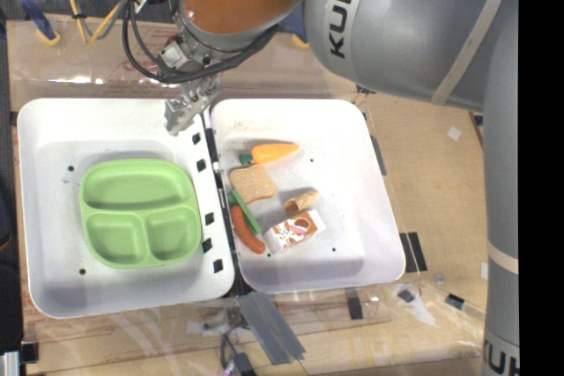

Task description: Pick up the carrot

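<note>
Carrot (pixel 272 152), smooth tapered orange, lies in right bin (pixel 366 189); metal gripper (pixel 187 112) above, narrow, holding nothing.

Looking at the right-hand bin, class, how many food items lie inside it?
5: a carrot at the back, toast below it, a cone to the right, a sausage and a packet in front.

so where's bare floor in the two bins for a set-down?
Right bin: bare along its right side, right of the carrot and carton. Its left half is crowded with food. Left bin: only margins around the green tray. Gripper hangs over the shared edge.
</note>
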You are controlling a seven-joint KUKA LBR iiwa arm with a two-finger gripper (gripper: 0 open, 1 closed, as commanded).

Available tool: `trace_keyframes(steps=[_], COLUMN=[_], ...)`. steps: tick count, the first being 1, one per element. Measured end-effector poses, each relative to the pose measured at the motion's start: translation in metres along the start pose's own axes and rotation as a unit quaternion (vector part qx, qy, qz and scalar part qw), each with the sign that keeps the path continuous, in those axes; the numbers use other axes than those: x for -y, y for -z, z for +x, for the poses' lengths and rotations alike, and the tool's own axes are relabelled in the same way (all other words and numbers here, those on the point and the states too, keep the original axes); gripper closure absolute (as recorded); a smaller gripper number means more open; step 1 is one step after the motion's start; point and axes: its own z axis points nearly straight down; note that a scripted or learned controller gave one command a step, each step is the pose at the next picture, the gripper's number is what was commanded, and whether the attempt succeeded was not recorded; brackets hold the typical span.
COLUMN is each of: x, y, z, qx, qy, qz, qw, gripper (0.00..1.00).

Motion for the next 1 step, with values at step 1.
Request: trace_keyframes(steps=[1], x=[0.0066], y=[-0.0112], z=[0.0045], qx=[0.001], qy=[0.258], qz=[0.000], qw=[0.9663], gripper=[1.00])
